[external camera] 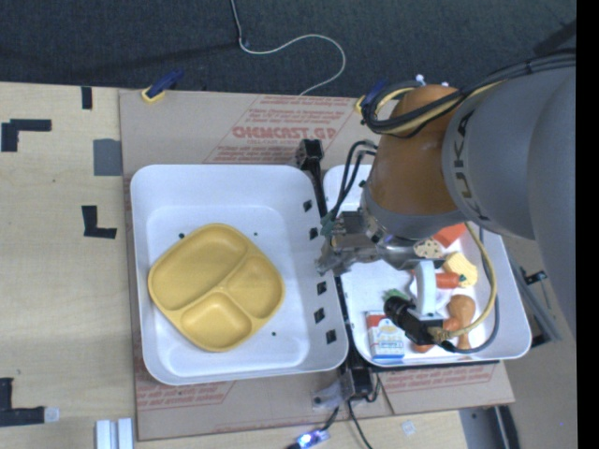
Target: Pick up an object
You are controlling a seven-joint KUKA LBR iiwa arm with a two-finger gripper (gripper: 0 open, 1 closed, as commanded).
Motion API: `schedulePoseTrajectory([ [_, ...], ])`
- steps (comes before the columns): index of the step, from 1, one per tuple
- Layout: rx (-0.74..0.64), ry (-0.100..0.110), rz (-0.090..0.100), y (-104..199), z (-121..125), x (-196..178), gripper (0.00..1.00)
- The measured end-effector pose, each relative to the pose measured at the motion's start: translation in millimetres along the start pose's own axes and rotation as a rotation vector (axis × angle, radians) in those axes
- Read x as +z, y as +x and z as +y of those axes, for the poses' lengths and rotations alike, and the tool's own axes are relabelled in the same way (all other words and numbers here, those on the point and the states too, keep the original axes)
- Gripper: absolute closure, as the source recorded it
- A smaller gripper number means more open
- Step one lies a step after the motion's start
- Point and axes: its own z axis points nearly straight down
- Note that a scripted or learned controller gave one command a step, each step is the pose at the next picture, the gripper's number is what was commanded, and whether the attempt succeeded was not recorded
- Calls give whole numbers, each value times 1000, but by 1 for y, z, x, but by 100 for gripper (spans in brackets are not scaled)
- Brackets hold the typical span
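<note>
Tool (348,243) sits low over the inner edge of the right bin (510,349), by the divide between bins; grip state cannot be told. Left bin (150,190) holds a yellow divided plate (216,285). Right bin has a small blue-and-white carton (386,337), print unreadable, plus orange toy food (457,269) and other clutter. Cardboard sheet (271,124) on the worktop (56,279) shows red lettering, partly "CHEMGRAT".
</note>
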Motion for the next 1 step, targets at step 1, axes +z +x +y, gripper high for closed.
schedulePoseTrajectory([
  [1, -1, -3, 1, 6, -2, -15, 100],
])
